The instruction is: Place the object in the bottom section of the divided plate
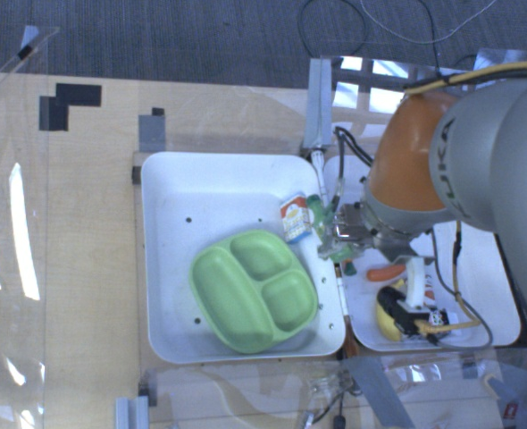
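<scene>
Item 1: left bin (pixel 174 204), shallow, white, on the pale wooden bench (pixel 67 239). Item 2: divided plate (pixel 255 289), light green, with rounded corners, lying flat in the left bin slightly toward 5 o'clock of the bin's middle. It has three sections: the largest on its 8 o'clock side, a smaller one at 12 o'clock and another at 4 o'clock. Item 3: small carton (pixel 295 217), white with red and blue print, in the left bin toward 2 o'clock of the bin's middle. It lies outside the plate, just beyond the plate's rim at 1 o'clock. Item 4: gripper (pixel 330 232), low over the wall between the two bins, just beside the small carton at the carton's 3 o'clock. How wide it stands cannot be told, nor whether it touches the carton. Item 5: green piece (pixel 348 256), partly hidden, close under the gripper at its 5 o'clock; its kind cannot be told. Item 6: arm (pixel 496 150), grey, entering from 3 o'clock, with its orange band (pixel 406 168) above the right bin. Item 7: right bin (pixel 482 271), white, largely covered by the arm. Item 8: orange item (pixel 388 273), long and slim, in the right bin near its 9 o'clock wall. Item 9: yellow item (pixel 387 323), in the right bin at 6 o'clock of the orange item. Item 10: black patch (pixel 67 101), L-shaped, on the bench at 11 o'clock of the left bin, well apart from it.
</scene>
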`<control>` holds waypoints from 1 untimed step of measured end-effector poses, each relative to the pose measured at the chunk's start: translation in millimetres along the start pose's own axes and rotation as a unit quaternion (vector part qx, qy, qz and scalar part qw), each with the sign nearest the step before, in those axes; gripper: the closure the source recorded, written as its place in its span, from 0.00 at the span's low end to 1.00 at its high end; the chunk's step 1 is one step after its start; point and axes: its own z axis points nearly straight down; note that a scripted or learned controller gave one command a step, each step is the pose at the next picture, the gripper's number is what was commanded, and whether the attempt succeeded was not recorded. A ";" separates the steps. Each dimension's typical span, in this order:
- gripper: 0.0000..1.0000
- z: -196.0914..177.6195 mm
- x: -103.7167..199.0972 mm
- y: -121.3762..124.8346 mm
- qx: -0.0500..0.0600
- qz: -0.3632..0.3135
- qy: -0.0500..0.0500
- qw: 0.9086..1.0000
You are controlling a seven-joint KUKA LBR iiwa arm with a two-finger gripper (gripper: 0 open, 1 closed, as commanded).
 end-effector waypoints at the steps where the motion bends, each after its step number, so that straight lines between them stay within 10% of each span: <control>1: 1.00 -2.8 83.3 19.9 0.000 -0.031 0.000 1.000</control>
